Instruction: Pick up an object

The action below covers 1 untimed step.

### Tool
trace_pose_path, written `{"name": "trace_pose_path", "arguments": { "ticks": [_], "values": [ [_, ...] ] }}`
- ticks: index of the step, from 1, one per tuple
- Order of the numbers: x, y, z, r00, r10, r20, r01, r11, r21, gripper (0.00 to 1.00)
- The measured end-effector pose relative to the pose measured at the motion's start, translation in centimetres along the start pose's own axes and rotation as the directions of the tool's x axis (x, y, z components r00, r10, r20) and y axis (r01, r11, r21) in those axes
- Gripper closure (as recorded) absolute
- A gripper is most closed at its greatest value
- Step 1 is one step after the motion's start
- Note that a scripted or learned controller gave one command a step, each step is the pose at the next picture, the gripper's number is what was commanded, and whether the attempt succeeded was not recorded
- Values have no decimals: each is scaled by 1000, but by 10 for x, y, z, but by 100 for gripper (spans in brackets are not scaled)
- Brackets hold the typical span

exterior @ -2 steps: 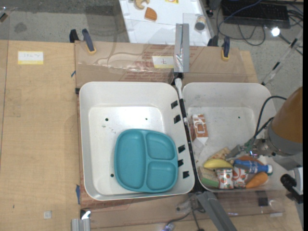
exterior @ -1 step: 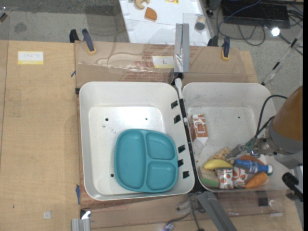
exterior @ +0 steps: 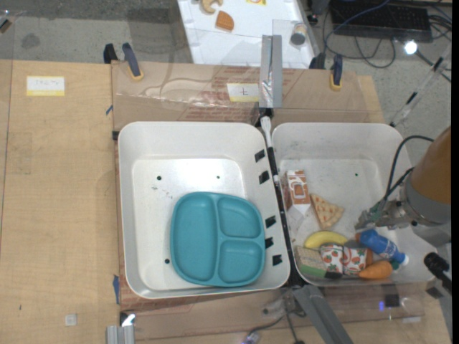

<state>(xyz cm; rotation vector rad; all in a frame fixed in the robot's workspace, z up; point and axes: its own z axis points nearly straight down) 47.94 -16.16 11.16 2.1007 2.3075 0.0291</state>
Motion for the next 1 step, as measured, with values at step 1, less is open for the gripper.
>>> {"name": "trace_pose_path", "arguments": {
  "ticks": [1],
  "values": [
    [29,-7,-73,997,-72,-4,72,997,25,100]
  ]
}}
